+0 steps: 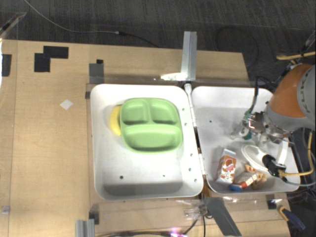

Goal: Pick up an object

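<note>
The arm [291, 100] is reaching in from the right and hanging over the right bin [217, 112]. Its gripper [251, 127] is pointing down near the middle of that bin, just above a little pile of things. I cannot tell if the gripper is spread wide or pressed together, and I am not seeing anything held in it.

The things to pick from are lying in the near corner of the right bin. A small red and white box [227, 168] is standing a bit apart from the rest. A white round thing [254, 156] is lying just beside the gripper. Some small brown bits [252, 174] and a blue bit [236, 186] are crowding together near the front wall.

I think the arm is getting ready to go down for a grab. To do it well, it should be picking one thing and going straight down over its middle. The box looks like the easy one, since it has room around it. The bits by the wall look harder, because they are touching each other and the wall is close.

The left bin [98, 147] is sitting right next to it on the worktop [49, 147]. A green tray [149, 125] with three parts is lying in it. Something yellow [114, 120] is peeking out from under the tray's left side. I cannot tell what it is. Both are well apart from the gripper.
</note>
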Robot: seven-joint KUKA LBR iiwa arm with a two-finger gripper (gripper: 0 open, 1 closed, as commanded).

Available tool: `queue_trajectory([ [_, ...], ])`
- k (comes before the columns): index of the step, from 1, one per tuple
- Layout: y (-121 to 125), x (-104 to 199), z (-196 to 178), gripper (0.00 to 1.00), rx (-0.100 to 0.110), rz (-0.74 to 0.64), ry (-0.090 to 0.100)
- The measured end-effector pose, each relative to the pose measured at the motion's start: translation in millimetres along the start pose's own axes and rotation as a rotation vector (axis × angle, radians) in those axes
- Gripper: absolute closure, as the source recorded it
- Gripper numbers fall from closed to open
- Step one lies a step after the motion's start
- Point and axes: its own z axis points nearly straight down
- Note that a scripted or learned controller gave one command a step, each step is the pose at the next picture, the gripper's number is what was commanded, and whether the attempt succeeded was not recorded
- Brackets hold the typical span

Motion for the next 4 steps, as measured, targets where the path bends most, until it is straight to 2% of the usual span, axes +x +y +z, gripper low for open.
queue_trajectory([
  [1, 1, 1, -11, 1.00, -0.004, -0.002, 0.002],
  [2, 46, -11, -91, 1.00, 0.002, -0.079, -0.001],
  [3, 46, -11, -91, 0.00, 0.003, -0.080, -0.001],
  [4, 60, -12, -55, 0.00, 0.004, -0.208, -0.001],
])
